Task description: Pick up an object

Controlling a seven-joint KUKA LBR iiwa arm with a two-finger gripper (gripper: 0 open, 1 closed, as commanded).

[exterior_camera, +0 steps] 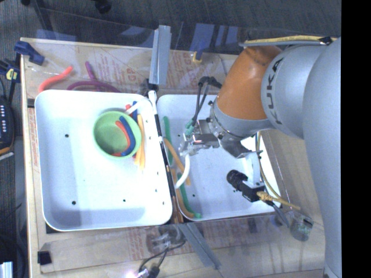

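Hovering in the right bin [232, 210], the tool [190, 141] (grip unclear) nears green tubing [168, 133].

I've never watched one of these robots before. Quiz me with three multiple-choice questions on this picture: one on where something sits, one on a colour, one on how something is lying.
1. Where is the green bowl?
A. In the left bin
B. In the right bin
C. On the bench outside the bins

2. What colour is the band above the arm's wrist?
A. Blue
B. Orange
C. Black

3. How does the green bowl sit?
A. Upside down
B. Open side up with things in it
C. Lifted in the air

Answers:
1. A: the bowl rests on the floor of the left bin, near its upper right.
2. B: the orange band shows over the right bin.
3. B: its opening faces the camera and coloured pieces lie inside and across its rim.
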